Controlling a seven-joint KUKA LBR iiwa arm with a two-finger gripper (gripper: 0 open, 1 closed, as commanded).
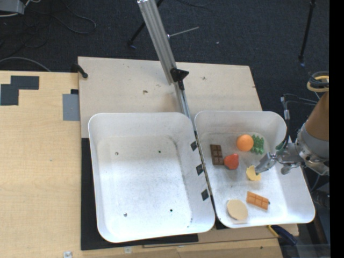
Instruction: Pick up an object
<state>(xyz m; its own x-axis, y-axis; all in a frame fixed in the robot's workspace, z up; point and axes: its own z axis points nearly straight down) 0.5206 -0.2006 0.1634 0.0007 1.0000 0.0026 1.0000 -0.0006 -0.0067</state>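
Fingers of the gripper (263,164): I cannot tell their spread. They sit just above the yellow piece (252,173), which could skid aside.

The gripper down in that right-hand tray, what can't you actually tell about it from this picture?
- Gripper: too small and blurred in the camera view to tell whether it touches the pale yellow piece beside its tip.
- Arm: cut off by the view's right edge.
- Green item: partly hidden behind the orange ball.
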